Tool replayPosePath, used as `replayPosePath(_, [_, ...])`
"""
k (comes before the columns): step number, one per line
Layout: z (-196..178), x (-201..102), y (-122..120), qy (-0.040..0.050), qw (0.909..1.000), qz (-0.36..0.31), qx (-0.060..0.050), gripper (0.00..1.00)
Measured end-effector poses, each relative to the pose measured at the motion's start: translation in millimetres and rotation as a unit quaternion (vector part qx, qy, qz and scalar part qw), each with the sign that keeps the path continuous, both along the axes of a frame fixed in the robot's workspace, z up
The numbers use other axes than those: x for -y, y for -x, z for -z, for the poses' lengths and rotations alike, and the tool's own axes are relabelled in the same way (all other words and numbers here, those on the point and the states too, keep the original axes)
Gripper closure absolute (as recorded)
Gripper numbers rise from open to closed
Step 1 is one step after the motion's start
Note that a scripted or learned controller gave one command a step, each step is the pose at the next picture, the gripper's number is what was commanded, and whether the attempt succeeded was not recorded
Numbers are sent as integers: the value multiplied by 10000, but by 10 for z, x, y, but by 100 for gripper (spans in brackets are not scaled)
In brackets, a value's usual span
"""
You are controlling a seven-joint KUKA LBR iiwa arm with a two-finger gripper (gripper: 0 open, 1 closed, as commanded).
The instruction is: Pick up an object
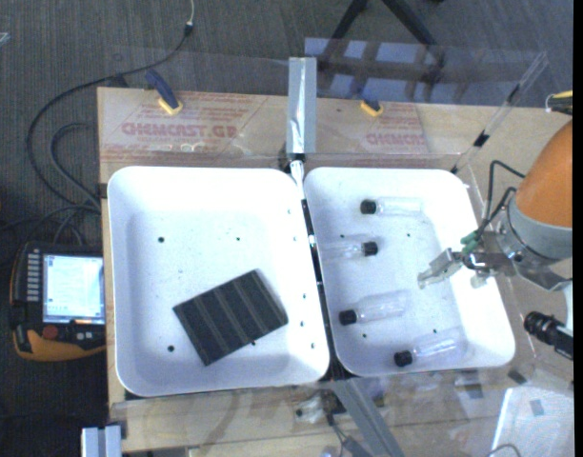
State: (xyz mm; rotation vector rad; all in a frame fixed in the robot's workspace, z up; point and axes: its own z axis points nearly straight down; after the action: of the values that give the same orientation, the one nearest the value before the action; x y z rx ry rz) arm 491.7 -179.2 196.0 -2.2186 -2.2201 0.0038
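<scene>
Several clear plastic vials with black caps lie in the right bin: one near the back, one by the centre divider, one lower down and one at the front. A dark ridged rectangular block lies flat in the left bin. My gripper reaches in from the right over the right bin's right half, pointing left, between the middle vials and the bin's right wall. Nothing shows in its grasp.
The arm's grey wrist and orange band hang over the right bin's right rim. A metal post stands behind the divider between the bins. A teach pendant lies on the floor to the left.
</scene>
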Motion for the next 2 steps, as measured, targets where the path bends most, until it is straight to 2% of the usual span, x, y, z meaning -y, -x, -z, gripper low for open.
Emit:
replayPosePath(1, [1055,-116,-849,26,9998,187,84,0])
replayPosePath(2, [947,-331,-1695,6,9998,134,-124,0])
